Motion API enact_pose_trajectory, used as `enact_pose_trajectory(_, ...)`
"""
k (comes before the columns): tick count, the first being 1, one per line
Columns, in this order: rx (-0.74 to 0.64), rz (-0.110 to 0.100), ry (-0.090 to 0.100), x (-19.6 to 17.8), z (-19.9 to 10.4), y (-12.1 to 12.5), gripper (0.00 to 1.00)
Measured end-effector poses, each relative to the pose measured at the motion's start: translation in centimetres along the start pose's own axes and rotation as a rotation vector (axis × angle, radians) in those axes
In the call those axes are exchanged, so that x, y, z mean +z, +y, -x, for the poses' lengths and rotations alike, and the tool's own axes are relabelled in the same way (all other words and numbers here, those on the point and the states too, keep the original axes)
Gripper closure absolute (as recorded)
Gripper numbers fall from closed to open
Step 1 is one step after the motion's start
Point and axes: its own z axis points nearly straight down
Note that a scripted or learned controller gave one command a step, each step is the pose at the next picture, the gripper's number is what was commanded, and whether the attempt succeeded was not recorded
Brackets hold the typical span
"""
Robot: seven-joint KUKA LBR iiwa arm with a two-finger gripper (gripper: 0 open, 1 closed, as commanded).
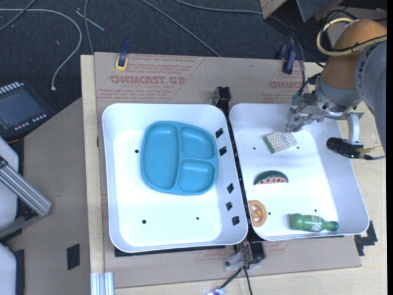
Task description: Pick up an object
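A blue divided plate [179, 157] lies in the left white bin [123, 220]. Blue clamps [123, 59] grip the cardboard sheet [184, 78] on the counter [86, 140]; cables [61, 17] trail beyond.

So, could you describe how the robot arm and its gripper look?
The arm is grey with a broad orange band above the wrist and a yellowish cable looped over it. The gripper is small, of grey metal, with two thin fingers.

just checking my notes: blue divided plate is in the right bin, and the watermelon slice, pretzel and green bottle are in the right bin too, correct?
One error: the blue divided plate lies in the left bin, as the camera view shows. The watermelon slice, pretzel and green bottle are in the right bin.
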Motion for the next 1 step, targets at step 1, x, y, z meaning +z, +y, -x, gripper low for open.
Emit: enact_pose_trajectory(1, 0.001, -0.013, 0.003, -5.21, -1.03, 0.12, 1.0)
